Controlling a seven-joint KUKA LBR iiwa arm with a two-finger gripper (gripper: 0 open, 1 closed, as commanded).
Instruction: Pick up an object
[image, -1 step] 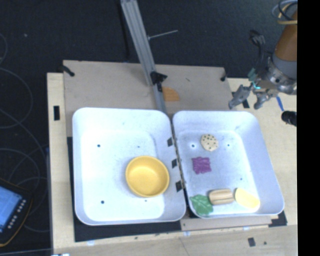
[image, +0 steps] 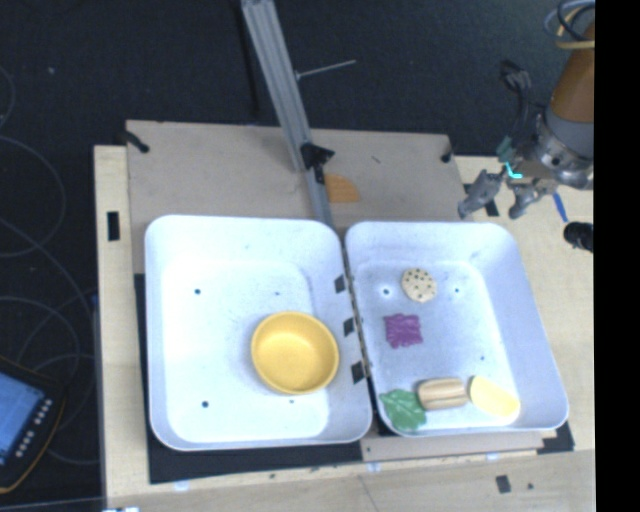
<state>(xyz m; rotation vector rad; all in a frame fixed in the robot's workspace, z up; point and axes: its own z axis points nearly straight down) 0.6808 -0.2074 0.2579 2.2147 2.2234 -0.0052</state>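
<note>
Above the right bin's (image: 520, 270) far corner, claw (image: 497, 202): fingers apart, gripping nothing.
Cookie (image: 419, 284): inside right bin, far end.
Purple piece (image: 403, 329): just nearer than cookie.
Yellow bowl (image: 294, 351): left bin (image: 200, 260).

Even overhead light washes the two white bins (image: 250, 250) almost to glare, with only faint bluish shading on their floors. The dark floor (image: 60, 60) around the bench swallows detail. The whole frame is soft and grainy.
</note>
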